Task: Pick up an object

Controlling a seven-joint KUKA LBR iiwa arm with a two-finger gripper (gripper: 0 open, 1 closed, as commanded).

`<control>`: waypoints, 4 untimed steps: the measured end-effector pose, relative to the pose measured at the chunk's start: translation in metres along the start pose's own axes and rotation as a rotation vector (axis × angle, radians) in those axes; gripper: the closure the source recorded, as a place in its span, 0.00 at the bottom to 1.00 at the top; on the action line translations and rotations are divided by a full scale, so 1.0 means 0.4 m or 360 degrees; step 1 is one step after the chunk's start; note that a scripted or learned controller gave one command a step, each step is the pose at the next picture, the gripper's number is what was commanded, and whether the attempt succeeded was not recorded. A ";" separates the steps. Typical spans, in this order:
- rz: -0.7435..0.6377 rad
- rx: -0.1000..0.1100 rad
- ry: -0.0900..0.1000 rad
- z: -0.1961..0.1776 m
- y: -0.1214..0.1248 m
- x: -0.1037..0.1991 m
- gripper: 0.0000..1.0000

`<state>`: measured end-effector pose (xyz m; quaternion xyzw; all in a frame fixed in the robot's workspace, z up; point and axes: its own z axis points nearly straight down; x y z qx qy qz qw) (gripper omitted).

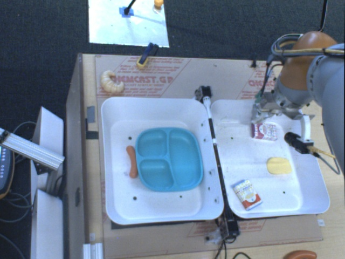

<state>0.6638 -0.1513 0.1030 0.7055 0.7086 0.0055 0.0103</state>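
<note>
My gripper (259, 115) hangs over the far part of the right bin (315, 201), directly at the far left edge of a small red and white carton (266, 131) that lies on the bin floor. A yellow rounded piece (278, 166) rests nearer the front, to the carton's right. Close to the front wall lies a small printed box (247, 193) with an orange edge. In the left bin (116, 198) sit a blue divided plate (168, 158) and, just left of it, an orange sausage (132, 162).
A pale croissant-shaped thing (111, 82) and a yellow and dark tool (146, 56) lie on the cardboard behind the left bin. A black-edged rail (213, 142) separates the bins. The grey arm (323, 77) stretches in over the right bin's far right corner.
</note>
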 end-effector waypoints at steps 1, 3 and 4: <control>0.0000 0.0001 0.0000 0.001 0.000 0.000 0.00; -0.0002 -0.0005 -0.0001 -0.027 0.003 0.000 0.00; 0.0005 0.0029 0.0009 0.016 -0.046 -0.005 0.00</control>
